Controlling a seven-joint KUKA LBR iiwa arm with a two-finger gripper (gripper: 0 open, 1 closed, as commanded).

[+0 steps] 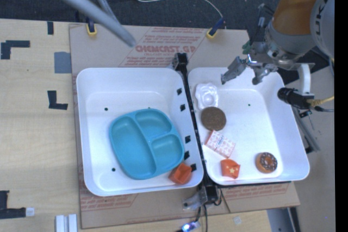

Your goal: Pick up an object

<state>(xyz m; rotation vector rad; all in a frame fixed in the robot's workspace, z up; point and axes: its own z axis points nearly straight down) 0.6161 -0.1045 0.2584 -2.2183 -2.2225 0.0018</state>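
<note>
Object candidates: brown disc [213,118], donut [267,162], all lying in right bin [288,133] below end effector [246,74] | end effector: fingers spread, holding nothing | progress: 0 grasps, descent and pick remain

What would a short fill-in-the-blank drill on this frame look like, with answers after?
1. The blue tray lies in the ____ bin.
2. The donut sits near the right bin's ____ right corner.
3. The brown disc lies between the white lump and the ____ packet.
4. The gripper hangs with open fingers above the right bin's ____ edge.

Missing words: left; near (lower); red-and-white; far (upper)
</note>
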